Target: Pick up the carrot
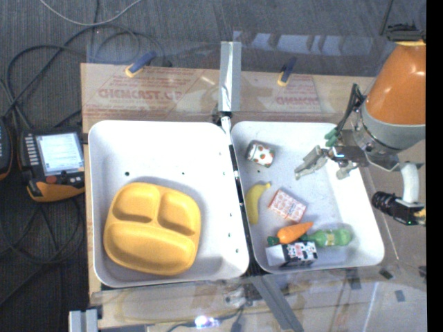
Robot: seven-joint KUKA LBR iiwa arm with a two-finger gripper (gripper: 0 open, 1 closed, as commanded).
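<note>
Nearest the lens, the arm's orange band (398,81) looms at right. Below it the gripper (311,161) hangs over the right bin (360,254), fingers spread, grasping nothing. An orange carrot (294,232) lies near that bin's front edge, between a pink packet (286,205) and a green bottle (332,238). A yellow tray (152,227) sits in the left bin (104,151).

Even, fairly bright light from above; the white bins (166,133) are nearly washed out, shadows soft, the picture slightly grainy and soft throughout.
</note>
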